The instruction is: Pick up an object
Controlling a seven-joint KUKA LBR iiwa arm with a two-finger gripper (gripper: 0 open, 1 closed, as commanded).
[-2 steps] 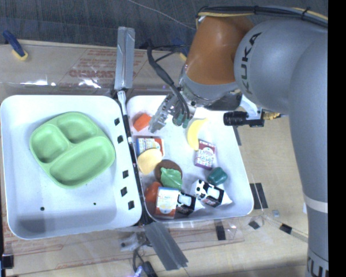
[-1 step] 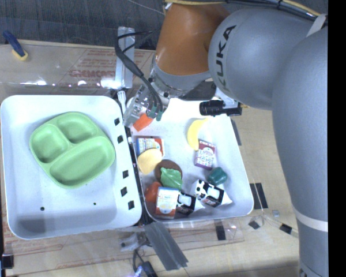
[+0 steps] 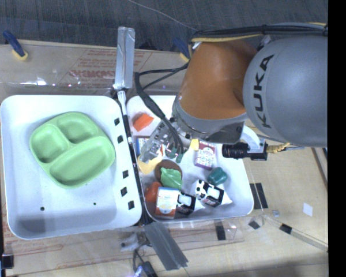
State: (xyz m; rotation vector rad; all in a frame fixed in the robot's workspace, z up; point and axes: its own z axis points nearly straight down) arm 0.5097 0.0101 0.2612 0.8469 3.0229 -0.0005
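The right bin [image 3: 241,203] holds a heap of small toys: an orange piece [image 3: 142,121] at its far left, a green block [image 3: 170,178] on a brown round piece, an orange-and-white carton [image 3: 166,201], a black-and-white cow-patterned toy [image 3: 209,193], a teal piece [image 3: 217,175] and a small red-and-white packet [image 3: 205,155]. My gripper [image 3: 160,142] reaches down into the left part of this bin, just above the green block and right of a yellow piece [image 3: 147,164]. The arm's orange band and grey body hide the bin's far half.
The left bin [image 3: 23,212] holds a green divided plate [image 3: 72,148]. A metal bar [image 3: 124,56] stands along the divider between the bins, with black cables running past it. Tape marks and a grey strip lie on the bench in front.
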